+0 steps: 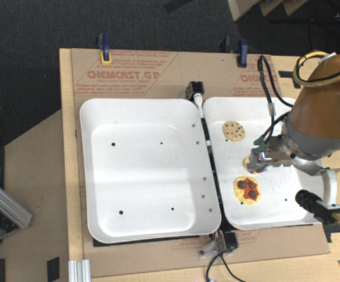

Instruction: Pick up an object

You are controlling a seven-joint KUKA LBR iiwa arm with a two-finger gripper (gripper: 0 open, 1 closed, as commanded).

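Two shallow white plastic bins sit side by side on a brown cardboard-covered bench point(70, 157). The left bin point(93, 122) holds nothing. In the right bin point(275, 219), a round tan chocolate-chip cookie point(234, 131) lies near the far edge, and a small round toy pizza point(247, 190) with red toppings lies near the front edge. The grey metal gripper point(258, 162) hovers between them, above the pizza; whether it holds anything cannot be told.

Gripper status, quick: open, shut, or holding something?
Gripper: cannot be told from this angle. It hangs over the right bin, between the cookie and the small pizza; both lie in the bin.
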